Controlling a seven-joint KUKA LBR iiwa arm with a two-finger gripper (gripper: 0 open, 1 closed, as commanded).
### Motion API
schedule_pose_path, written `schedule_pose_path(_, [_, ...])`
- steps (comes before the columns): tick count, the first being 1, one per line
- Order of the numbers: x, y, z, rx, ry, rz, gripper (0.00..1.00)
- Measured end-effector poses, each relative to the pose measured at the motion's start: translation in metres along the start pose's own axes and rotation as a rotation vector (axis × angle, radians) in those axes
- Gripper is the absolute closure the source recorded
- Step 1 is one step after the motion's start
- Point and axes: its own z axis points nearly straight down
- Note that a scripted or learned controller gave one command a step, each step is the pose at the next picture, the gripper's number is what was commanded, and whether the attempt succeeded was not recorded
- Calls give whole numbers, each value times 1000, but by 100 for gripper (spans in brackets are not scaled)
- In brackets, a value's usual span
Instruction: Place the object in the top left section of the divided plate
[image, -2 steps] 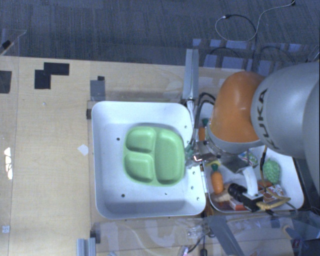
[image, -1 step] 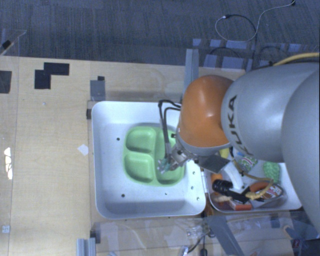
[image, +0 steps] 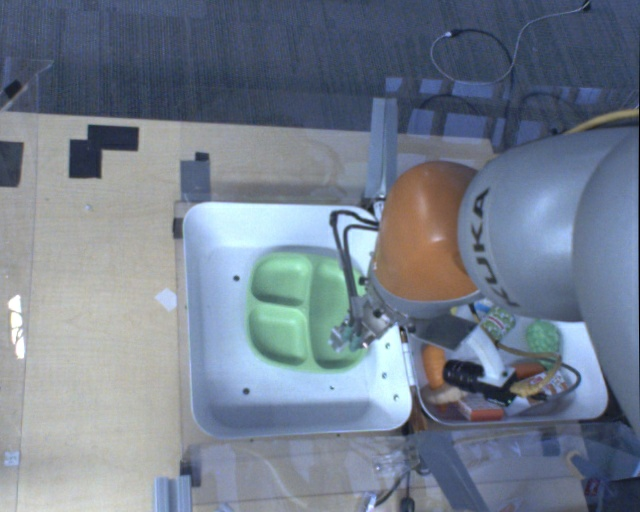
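Wood counter (image: 100, 330), two white bins side by side. Green divided plate (image: 300, 310) sits in left bin (image: 215, 400). My gripper (image: 352, 335) is low over plate's right section, at its edge; whether it's open or holding anything, cannot tell. Right bin (image: 590, 395) has mixed objects (image: 490, 385) piled in it.

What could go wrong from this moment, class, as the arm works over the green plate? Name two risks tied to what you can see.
1. The hand sits low over the right-hand section of the green divided plastic plate, not the top left one, so anything released here would likely land in the wrong compartment.
2. The black cables loop close beside the hand; they might snag or nudge the plate inside the shallow white left bin.
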Motion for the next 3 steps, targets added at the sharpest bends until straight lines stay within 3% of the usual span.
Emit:
schedule_pose_path(1, [12, 15, 5, 0, 1, 40, 100])
schedule_pose_path(2, [18, 15, -17, 0, 0, -33, 100])
schedule_pose_path(3, [-5, -4, -6, -1, 0, -49, 100])
